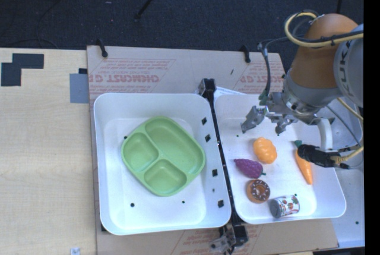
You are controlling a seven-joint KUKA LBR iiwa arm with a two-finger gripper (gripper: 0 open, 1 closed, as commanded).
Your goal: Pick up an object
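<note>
In the right bin [332, 203] lie several toys: an orange pepper [265, 150], a purple eggplant [249, 167], a brown donut [258, 191], a small can [285, 206] on its side and an orange carrot [304, 166]. My gripper [266, 123] hangs over the far part of this bin, just beyond the orange pepper. Its fingers are spread open and nothing sits between them. The arm's orange band [323, 49] rises behind it at the right.
The left bin [110, 129] holds a green divided plate [163, 154]. A black divider [215, 153] with clips runs between the two bins. Cables and a black fitting [320, 156] trail from the wrist over the right bin's right side.
</note>
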